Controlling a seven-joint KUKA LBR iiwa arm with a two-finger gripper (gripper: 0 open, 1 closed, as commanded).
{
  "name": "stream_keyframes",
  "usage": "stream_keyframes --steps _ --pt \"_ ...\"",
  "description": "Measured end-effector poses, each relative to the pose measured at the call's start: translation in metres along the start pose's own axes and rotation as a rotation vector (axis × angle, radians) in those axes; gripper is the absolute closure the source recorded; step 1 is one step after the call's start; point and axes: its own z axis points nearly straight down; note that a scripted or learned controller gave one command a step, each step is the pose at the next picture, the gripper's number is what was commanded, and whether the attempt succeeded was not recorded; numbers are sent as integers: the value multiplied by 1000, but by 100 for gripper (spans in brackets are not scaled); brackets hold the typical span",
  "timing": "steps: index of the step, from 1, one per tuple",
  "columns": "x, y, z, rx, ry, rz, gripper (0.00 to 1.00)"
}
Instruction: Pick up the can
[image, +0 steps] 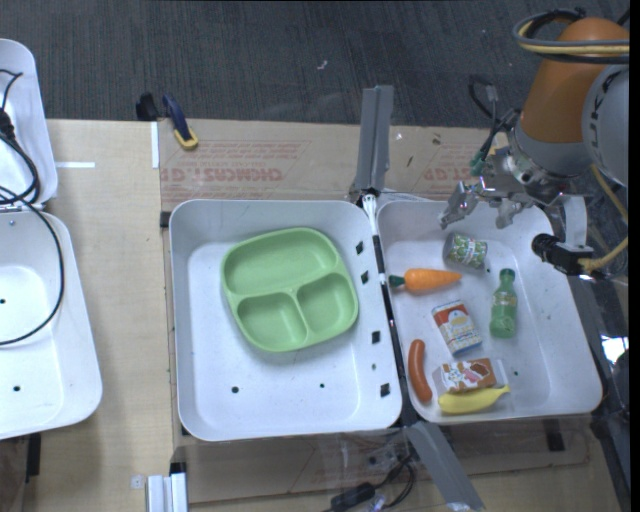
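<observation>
One can (466, 250) beside carrot (431, 281) and bottle (503, 303), beneath the hand (483, 204) (fingers spread, nothing gripped).

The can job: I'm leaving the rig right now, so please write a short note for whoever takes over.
Gripper: above the far edge of the right bin, nothing between its fingers; whether it is open or shut is hard to tell from here.
Can: lying in the right bin just below the gripper, next to the carrot. The green bottle, two cartons, the sausage and the banana share that bin.
Left bin: holds the green plate.
Done: arm is near the can.
Left: go down, grasp the can, lift it.
</observation>
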Motion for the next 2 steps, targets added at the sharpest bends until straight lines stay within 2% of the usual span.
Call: stream_keyframes --steps 1,2 --pt "39 -11 11 1 0 95 0" --pt "-44 -16 -1 -3 -1 101 0"
